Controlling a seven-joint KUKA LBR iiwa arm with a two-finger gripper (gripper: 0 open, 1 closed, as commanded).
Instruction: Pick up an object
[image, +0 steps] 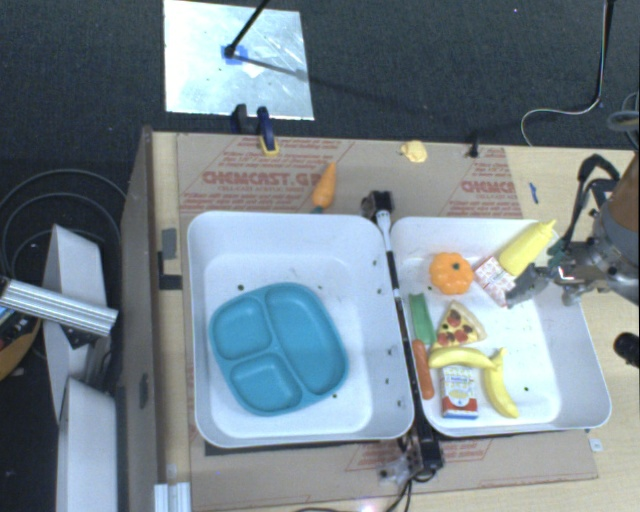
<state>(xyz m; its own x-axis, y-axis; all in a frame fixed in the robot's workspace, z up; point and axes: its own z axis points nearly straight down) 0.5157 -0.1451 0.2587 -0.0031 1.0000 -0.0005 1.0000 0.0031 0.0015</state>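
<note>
Carton (459, 391) and banana (487, 370) lie at right bin's (590, 385) near edge, pizza (460, 325) and pumpkin (451, 271) beyond; pincer (522, 288) low beside pink packet (492, 277) and yellow bottle (527, 246), finger state indiscernible; blue tray (277, 346) in left bin (240, 235).

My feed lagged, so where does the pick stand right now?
Nothing looks lifted yet: the pumpkin, pizza slice, bananas and small carton all lie in the right bin. In hand: the gripper is low beside the yellow bottle and a small packet. Left: a grasp and a lift.
</note>
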